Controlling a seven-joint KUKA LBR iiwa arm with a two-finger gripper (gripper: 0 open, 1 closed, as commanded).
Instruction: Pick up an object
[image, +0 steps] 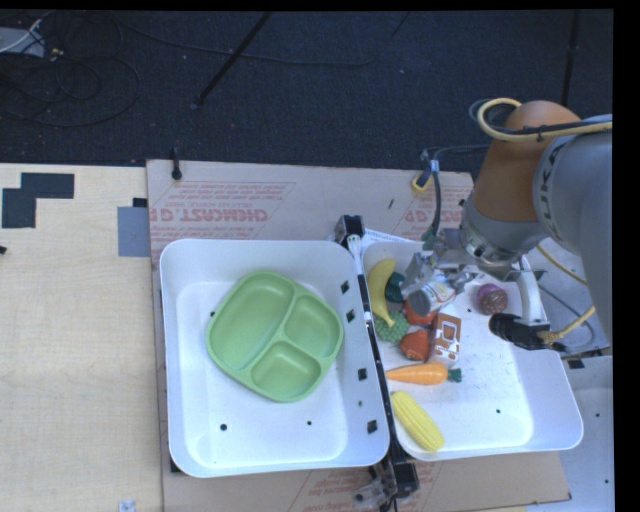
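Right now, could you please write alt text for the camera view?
A grey robot arm's gripper hangs over toy food in the right bin: banana, carrot, corn. The left bin holds a green divided plate.

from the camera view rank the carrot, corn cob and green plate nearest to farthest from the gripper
Measured from the gripper over the right bin:
1. carrot, just below it, mid right bin.
2. corn cob, lower still, near that bin's front edge.
3. green plate, far off in the left bin.
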